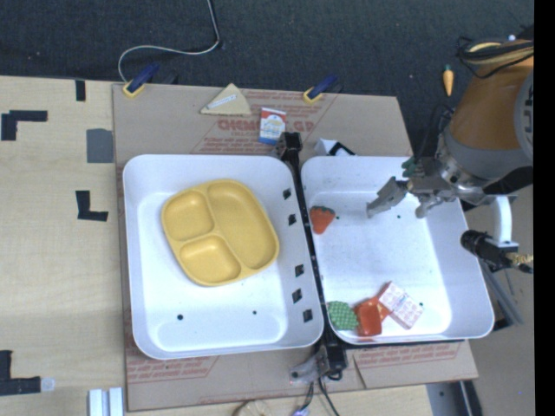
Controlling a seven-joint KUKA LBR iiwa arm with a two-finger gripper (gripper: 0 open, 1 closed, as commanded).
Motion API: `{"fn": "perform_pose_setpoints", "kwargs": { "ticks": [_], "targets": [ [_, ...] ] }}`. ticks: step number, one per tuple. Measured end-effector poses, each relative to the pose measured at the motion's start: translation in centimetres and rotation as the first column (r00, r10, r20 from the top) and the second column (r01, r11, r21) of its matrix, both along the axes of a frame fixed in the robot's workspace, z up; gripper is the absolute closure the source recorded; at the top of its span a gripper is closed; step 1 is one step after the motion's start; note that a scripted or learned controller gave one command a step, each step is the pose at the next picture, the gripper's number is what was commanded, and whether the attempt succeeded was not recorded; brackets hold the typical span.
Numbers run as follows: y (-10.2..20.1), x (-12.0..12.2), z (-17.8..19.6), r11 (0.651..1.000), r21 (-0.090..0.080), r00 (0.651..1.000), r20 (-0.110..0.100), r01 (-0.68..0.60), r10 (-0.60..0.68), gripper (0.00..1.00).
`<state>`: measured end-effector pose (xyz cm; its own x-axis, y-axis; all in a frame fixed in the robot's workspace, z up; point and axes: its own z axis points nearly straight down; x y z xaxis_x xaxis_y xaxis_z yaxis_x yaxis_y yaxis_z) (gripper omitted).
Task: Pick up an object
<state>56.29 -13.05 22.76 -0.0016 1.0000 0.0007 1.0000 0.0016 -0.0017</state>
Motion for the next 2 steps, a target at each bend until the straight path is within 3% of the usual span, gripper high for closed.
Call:
{"fn": "perform_pose_setpoints", "kwargs": {
  "ticks": [1,2],
  "targets": [
    [2.6,3.0,-9.0,1.000,0.000,1.000,-0.003,0.000,0.000,0.00],
    [3.2,3.1,-14.2,1.000,-0.001,1.000,0.003,0.001,-0.001,0.00]
  ]
}}
